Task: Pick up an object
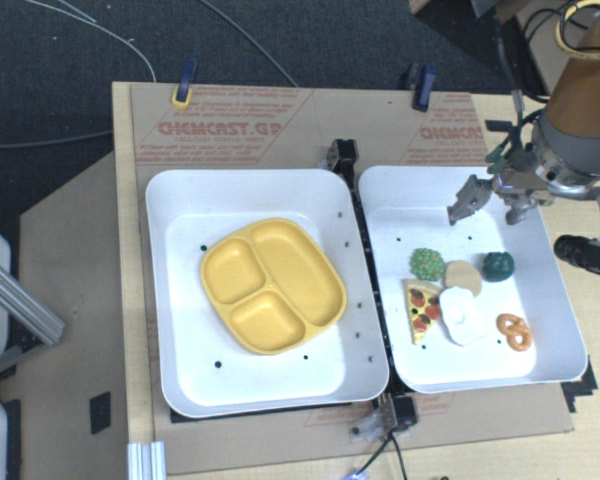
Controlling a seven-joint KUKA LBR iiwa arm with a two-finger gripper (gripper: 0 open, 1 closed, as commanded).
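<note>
1. Two shallow white bins sit side by side on the bench: left bin [170, 228], right bin [555, 298].
2. Left bin holds a yellow divided tray [272, 285] w/ three compartments, lying at a slant near the bin's centre.
3. Right bin holds the pickable items, clustered in its lower half:
   - green broccoli piece [427, 263], nearest the divider side;
   - pizza slice [421, 310], just below the broccoli;
   - tan round item [462, 276], touching a white item [464, 318] below it;
   - dark green item [497, 266], to the right of the tan one;
   - pretzel [514, 331], near the bin's right wall, apart from the rest.
4. Arm [580, 118] enters from the right, orange band above the grey wrist.
5. Gripper [492, 201] hangs over the upper part of the right bin, above the item cluster and clear of it.
6. Claw state: released, fingers spread, one finger [467, 201] pointing left-down; nothing between them.
7. No item is lifted; all rest on the bin floor.
</note>
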